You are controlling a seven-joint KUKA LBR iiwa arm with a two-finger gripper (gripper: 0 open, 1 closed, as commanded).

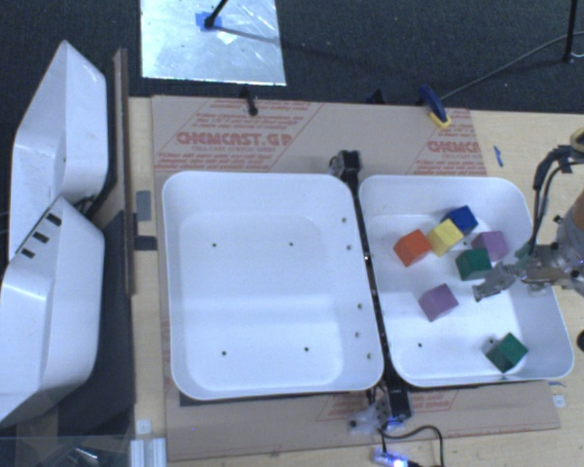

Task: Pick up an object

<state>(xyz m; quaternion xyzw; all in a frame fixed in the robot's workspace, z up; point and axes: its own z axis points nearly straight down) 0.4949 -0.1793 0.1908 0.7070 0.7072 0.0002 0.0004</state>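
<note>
Over the right-hand shallow white plastic bin (540, 358) the grey arm (574, 251) comes in from the right edge, and its pincer (491, 284) hangs low above the bin floor, tips pointing left. Whether those tips are spread or pressed together cannot be told at this size, and nothing shows between them. Just up and left of the tips sits a dark green cube (473, 263), very close. A pale purple cube (493, 245) lies right above that one, touching or nearly so. Further up, a blue cube (460, 220) and a yellow cube (446, 235) crowd together, with an orange cube (412, 247) to their left. Below the cluster a second purple cube (438, 301) stands alone mid-bin, and a second dark green cube (507, 351) sits near the bottom right corner, well apart. The left-hand shallow white bin (263, 280) lies alongside on the cardboard-covered counter (302, 139).
</note>
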